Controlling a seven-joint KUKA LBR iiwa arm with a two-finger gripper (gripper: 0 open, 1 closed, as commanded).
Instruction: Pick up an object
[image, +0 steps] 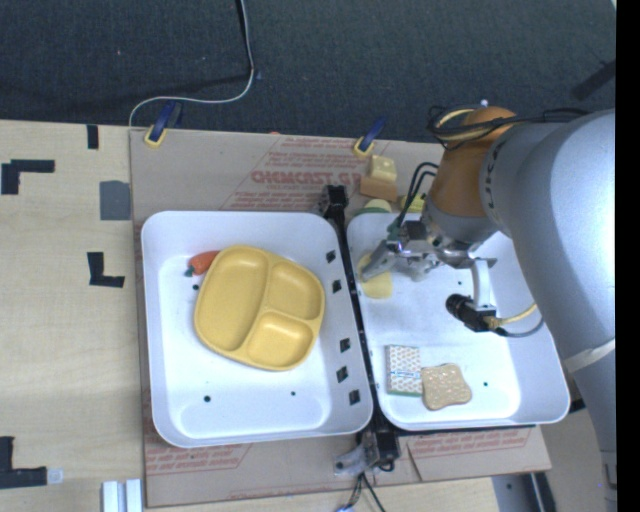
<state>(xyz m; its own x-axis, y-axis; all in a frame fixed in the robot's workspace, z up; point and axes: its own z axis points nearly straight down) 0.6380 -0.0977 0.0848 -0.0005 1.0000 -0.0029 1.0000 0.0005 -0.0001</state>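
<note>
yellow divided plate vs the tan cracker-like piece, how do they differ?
The yellow divided plate lies in the left bin; the tan cracker-like piece lies in the right bin. The plate is far larger, covering much of its bin's floor; the piece is small, near the front edge. The plate is smooth with three compartments; the piece looks speckled. Both lie flat, away from the gripper.

Yellow plate (260, 306) hides most of the orange item (202, 262).

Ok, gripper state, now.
Gripper: low in the right bin, by a pale yellow object; open or shut cannot be told.
</note>
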